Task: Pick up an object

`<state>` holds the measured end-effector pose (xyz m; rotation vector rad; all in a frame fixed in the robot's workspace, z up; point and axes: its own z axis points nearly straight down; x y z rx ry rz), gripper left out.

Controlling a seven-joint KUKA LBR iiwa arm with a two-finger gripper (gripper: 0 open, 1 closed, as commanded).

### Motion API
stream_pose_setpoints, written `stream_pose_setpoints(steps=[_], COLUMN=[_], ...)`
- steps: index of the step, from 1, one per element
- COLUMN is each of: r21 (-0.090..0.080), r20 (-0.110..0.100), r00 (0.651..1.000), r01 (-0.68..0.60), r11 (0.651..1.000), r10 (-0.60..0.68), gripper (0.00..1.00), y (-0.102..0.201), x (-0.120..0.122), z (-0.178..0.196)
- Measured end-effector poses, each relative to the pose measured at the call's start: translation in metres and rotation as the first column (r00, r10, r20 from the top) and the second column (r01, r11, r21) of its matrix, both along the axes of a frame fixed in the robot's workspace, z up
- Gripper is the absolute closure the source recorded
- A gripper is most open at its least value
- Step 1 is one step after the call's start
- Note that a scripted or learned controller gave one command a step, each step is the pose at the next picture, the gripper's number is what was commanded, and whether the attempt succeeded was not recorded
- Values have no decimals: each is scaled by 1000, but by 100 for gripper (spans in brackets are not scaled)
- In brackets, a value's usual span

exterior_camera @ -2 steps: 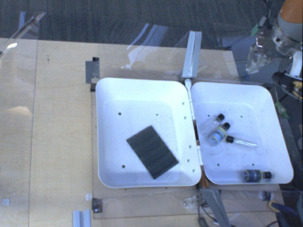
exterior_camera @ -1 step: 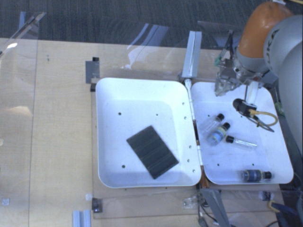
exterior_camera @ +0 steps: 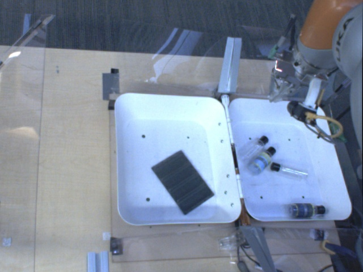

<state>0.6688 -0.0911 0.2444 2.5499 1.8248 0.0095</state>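
Note:
A dark ribbed rectangular pad (exterior_camera: 182,181) lies flat and turned at an angle in the left bin (exterior_camera: 130,118). In the right bin (exterior_camera: 334,186) lie two small clear vials with black caps (exterior_camera: 258,147) (exterior_camera: 263,160), a thin clear tube with a black cap (exterior_camera: 289,170), and a dark little bottle (exterior_camera: 306,210) near the front edge. My gripper (exterior_camera: 282,88) hangs over the right bin's far edge, above and behind the vials, apart from every object. The wrist body and cables hide its tip.
A metal divider strip (exterior_camera: 229,67) runs back from the seam between the bins. A looped cable (exterior_camera: 323,123) hangs from the wrist over the right bin's far right corner. Wooden bench (exterior_camera: 57,152) surrounds the bins on the left.

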Motion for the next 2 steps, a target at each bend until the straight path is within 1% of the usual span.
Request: stream_pose_setpoints(steps=[2], r21=[-5], r20=[15], r00=[1000], r01=[-15], r11=[1000], r10=[15], gripper=[100], y=[3], x=[3], z=[23])
